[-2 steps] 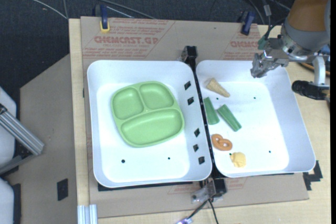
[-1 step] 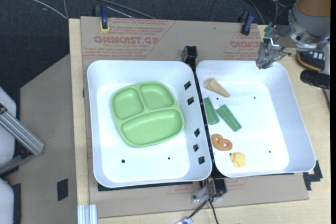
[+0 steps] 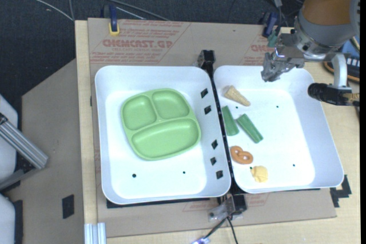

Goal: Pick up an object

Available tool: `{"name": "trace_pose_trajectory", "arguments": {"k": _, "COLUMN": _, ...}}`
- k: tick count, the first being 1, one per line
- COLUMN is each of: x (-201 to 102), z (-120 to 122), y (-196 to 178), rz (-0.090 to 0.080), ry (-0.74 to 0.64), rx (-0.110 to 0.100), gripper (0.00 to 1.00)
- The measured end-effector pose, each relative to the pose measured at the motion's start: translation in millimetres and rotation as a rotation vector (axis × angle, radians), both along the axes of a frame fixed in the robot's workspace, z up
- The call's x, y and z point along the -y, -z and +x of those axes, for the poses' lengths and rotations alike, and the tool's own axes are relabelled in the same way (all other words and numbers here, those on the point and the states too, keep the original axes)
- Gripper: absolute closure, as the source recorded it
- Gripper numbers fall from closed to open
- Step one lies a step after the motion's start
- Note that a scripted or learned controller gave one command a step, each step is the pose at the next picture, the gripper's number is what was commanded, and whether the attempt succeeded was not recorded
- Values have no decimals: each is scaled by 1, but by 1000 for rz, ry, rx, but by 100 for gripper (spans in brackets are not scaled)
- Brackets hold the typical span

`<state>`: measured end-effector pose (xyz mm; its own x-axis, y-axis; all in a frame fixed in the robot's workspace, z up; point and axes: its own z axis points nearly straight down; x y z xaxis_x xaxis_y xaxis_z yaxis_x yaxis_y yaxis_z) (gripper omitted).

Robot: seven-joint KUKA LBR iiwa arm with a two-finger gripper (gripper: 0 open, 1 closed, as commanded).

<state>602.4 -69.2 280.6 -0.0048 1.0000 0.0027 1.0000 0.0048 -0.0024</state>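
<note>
The yellow lump (image 3: 259, 174) sits lowest; the end effector (image 3: 273, 73), holding nothing, opening unclear, should centre squarely over one piece before descending.

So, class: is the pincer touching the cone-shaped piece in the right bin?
Apart. The camera view shows bare white bin floor between the pincer and the cone-shaped piece, which lies below and left of it.

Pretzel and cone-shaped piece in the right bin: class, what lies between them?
In the camera view, two green sticks lie between the cone-shaped piece and the pretzel.
</note>
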Motion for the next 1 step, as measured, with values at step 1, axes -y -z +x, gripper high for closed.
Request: {"name": "trace_pose_trajectory", "arguments": {"k": 1, "x": -51, "z": -13, "y": 18, "rz": 0, "ry": 0, "rx": -2, "gripper": 100}}
